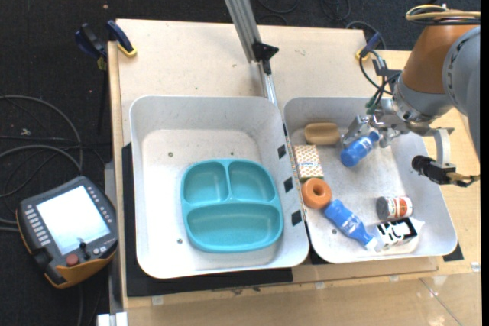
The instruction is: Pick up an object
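Camera view: gripper (365, 135) clamps blue bottle (357, 150) in rt bin (435, 225).

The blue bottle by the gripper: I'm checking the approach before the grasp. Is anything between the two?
Nothing visible. The gripper sits right at the upper end of the blue bottle in the right bin. The tan block lies apart to its left.

I see pale bench (191, 57) carrying two shallow white bins side by side: left bin (149, 126), right bin (432, 229). Blue-yellow clamps (121, 38) grip bench's far corners.
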### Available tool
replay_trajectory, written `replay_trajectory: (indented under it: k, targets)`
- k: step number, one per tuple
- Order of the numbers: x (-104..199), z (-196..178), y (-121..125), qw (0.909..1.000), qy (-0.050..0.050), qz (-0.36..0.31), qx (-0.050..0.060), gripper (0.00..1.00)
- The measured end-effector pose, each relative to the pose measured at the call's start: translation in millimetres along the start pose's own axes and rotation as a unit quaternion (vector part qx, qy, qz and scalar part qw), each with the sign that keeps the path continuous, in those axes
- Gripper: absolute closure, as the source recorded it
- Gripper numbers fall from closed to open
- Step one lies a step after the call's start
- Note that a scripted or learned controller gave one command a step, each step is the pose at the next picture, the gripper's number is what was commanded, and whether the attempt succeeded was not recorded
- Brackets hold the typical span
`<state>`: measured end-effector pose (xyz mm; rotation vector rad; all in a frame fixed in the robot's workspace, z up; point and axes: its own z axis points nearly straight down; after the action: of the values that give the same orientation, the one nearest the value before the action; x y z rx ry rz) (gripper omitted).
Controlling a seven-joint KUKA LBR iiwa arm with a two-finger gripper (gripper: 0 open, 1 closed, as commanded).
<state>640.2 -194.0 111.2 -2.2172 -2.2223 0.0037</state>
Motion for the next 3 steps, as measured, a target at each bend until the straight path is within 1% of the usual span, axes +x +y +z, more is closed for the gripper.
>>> replay_trajectory:
  k: [1,2,3]
  targets:
    - [-0.4,-13.5,1.5,1.0,-0.001,0.0,-0.003,1.0]
    - [-5.1,-71.2,11.9,1.0,-0.001,0.0,-0.006,1.0]
    - [-5.1,-104.6,13.2,1.0,-0.001,0.0,-0.005,1.0]
